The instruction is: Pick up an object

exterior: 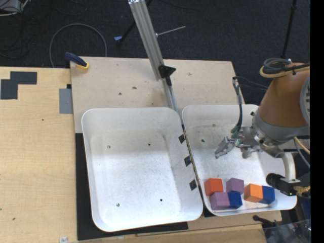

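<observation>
- Two white bins: left bin [101, 135], right bin [212, 120]
- Six blocks huddled at the right bin's near edge: two orange [213, 186] [253, 192], two purple [235, 185] [219, 200], two blue [235, 200] [268, 194]
- Blocks are roughly cubic, no clear long axis; faces sit slightly askew to the bin edge
- Gripper [234, 147] hangs over the right bin's middle, apart from the blocks, fingers spread, holding nothing

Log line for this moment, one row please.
gripper: above right bin, nothing held | blocks: clustered at right bin's near edge, untouched | phase: pre-grasp
</observation>
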### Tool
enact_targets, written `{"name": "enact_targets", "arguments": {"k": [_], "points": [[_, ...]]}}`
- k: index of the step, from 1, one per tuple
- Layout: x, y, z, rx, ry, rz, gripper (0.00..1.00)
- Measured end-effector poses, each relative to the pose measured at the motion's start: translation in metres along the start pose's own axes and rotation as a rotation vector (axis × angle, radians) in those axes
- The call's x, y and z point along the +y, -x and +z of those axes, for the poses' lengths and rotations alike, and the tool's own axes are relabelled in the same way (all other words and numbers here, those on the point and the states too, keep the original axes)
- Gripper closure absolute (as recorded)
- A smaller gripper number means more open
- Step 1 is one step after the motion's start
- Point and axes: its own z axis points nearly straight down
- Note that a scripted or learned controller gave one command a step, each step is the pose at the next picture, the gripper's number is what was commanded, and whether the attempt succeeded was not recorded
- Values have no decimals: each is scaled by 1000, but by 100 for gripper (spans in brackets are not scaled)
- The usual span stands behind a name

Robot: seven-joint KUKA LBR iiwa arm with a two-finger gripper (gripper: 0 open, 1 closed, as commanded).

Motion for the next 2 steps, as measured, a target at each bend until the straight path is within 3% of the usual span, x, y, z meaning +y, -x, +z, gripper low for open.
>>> {"name": "enact_targets", "arguments": {"k": [1,2], "points": [[-23,70,18,-3,-2,6,0],[-26,72,46,1,-3,0,0]]}}
